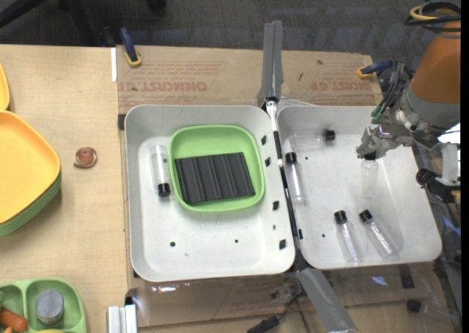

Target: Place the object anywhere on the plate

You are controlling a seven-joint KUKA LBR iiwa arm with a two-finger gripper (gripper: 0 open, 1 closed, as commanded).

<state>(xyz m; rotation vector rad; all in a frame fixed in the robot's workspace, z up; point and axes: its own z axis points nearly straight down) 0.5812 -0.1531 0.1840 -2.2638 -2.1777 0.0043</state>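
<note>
My gripper (368, 151) hangs over the right part of the right bin (410, 251). A clear vial (368, 180) points down from its fingertips, its top end caught between them, so the gripper is shut on it. The green plate (253, 141) lies in the left bin (205, 258), well to the left of the gripper. A black ribbed block (216, 177) takes up the plate's middle.
Another vial (159, 170) lies in the left bin beside the plate's left rim. In the right bin, one vial (293, 175) rests along the left wall, two vials (360, 235) lie near the front, and a black-capped one (325, 135) sits at the back. Yellow plates (26, 170) stand far left.
</note>
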